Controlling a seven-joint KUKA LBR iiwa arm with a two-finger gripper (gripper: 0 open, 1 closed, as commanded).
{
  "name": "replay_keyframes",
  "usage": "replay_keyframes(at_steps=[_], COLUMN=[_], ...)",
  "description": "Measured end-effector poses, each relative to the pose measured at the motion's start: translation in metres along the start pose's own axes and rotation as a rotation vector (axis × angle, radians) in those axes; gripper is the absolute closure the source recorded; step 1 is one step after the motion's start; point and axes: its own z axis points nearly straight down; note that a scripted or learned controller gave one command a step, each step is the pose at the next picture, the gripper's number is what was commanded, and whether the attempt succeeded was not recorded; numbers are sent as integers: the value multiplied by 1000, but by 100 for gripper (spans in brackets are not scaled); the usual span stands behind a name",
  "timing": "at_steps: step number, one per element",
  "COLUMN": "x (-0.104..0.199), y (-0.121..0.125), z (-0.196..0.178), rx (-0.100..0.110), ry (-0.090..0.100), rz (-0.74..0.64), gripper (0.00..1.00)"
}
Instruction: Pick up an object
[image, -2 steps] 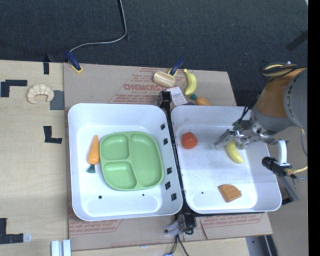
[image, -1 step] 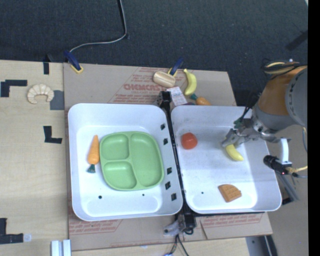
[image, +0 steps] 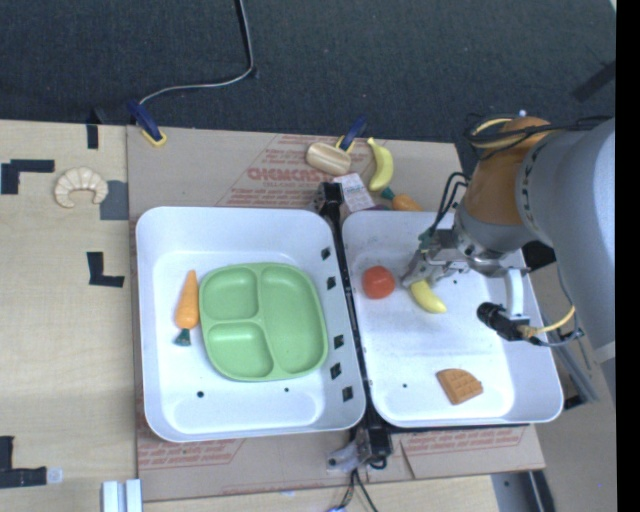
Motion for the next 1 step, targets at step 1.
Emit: replay_keyframes(at_steps=[1], x=[85], y=[-2], z=[-99], rx=[3], ry=[0], rz=[-1], gripper=[100])
